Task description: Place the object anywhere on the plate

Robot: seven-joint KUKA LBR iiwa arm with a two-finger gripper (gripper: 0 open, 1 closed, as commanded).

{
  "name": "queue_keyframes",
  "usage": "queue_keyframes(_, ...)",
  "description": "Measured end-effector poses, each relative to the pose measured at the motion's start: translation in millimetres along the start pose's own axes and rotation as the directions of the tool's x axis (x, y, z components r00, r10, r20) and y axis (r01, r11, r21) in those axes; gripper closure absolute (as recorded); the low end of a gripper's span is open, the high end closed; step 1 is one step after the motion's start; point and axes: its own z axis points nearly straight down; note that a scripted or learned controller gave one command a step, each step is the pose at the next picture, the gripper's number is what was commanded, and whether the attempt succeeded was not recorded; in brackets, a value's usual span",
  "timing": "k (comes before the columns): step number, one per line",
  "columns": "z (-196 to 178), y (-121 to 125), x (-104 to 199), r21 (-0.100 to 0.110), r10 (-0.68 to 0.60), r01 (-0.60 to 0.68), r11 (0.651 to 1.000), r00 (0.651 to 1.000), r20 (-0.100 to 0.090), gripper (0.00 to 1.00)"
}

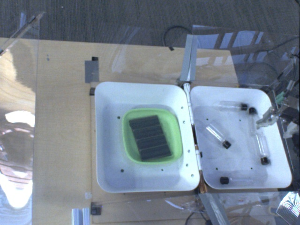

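Clear tubes point(216, 134) beside pincer point(265, 121)

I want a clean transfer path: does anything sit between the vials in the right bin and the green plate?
Only the adjoining bin walls stand between the clear vials and the green plate. A dark ridged block covers the plate's middle.

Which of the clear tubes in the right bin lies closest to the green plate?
The slanted tube in the right bin's left-centre part, black cap toward the bin's middle. The others lie along the far, near and right sides, farther from the plate.
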Motion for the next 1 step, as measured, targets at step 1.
queue_keyframes(1, -11.5, 2.0, 1.7, -0.006, -0.008, 0.008, 1.000, 1.000, 0.000, 1.00)
